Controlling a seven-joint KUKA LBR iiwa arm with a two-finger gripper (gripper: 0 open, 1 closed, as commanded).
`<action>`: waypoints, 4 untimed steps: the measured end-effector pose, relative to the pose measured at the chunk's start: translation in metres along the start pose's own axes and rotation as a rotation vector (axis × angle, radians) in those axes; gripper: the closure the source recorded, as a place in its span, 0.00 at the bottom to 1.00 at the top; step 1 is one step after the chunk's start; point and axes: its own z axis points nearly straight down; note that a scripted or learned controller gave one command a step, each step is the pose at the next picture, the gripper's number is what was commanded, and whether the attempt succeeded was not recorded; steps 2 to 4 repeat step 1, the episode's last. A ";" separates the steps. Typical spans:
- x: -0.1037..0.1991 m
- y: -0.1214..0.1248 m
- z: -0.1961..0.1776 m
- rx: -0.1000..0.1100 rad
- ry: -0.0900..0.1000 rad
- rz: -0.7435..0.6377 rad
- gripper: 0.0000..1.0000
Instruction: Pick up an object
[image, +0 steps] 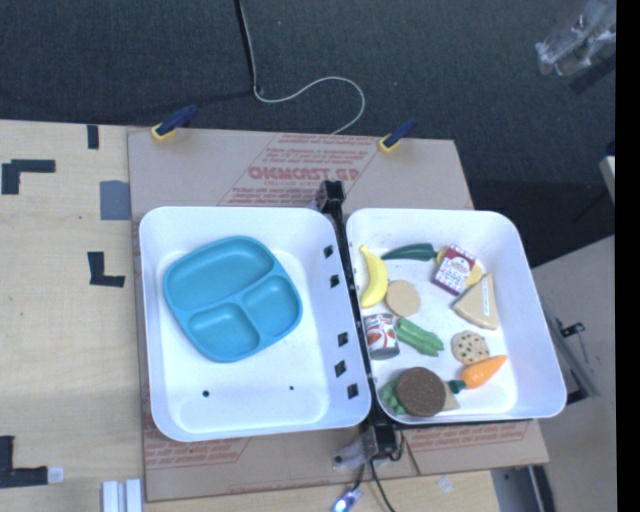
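Presently, the left shallow white plastic bin (250, 400) holds a blue three-compartment plastic tray (232, 297). The right shallow white plastic bin (522, 300) holds toy food. My pincer (578, 40) is a blur at upper right; released or clenched, I cannot tell. The yellow plastic toy banana (373, 277) lies by the right bin's inner wall. I judge it light, rigid and slick, so I would grip mid-curve. A green item (388, 401) lies half hidden under a brown round burger toy (420, 391).

A blurred, pale grey part of the arm (577, 40) shows at the top right corner, high above the dark floor and well apart from the bench. Its shape is too smeared to read further.
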 end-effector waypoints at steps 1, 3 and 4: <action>0.000 0.000 -0.010 -0.002 -0.001 -0.001 1.00; 0.000 0.000 -0.010 -0.002 -0.001 -0.001 1.00; 0.000 0.000 -0.010 -0.002 -0.001 -0.001 1.00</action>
